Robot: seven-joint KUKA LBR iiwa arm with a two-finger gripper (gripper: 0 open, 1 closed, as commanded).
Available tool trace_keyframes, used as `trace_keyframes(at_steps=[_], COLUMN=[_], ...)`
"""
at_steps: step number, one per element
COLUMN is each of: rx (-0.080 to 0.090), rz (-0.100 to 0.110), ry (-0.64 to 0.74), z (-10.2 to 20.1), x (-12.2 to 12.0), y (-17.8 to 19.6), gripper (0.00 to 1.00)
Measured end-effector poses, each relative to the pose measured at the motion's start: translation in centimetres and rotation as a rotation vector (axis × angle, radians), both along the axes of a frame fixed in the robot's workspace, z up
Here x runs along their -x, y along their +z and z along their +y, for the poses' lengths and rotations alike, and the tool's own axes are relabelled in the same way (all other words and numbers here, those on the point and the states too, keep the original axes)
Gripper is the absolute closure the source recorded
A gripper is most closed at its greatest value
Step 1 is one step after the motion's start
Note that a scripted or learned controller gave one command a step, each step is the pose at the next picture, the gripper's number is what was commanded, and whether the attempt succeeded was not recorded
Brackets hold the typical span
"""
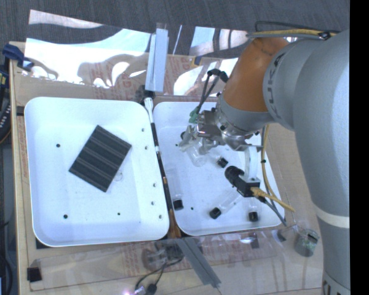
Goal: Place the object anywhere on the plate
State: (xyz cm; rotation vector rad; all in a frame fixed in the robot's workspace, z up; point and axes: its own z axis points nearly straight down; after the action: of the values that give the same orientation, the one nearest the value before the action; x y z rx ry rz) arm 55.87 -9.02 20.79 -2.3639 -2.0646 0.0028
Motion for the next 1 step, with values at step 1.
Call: trace_keyframes(at_steps=[1], rx=[0.000], rz=[0.000], ry=[0.096], z=[12.92], x=[-1.70], y=[-1.74], gripper=[1.00])
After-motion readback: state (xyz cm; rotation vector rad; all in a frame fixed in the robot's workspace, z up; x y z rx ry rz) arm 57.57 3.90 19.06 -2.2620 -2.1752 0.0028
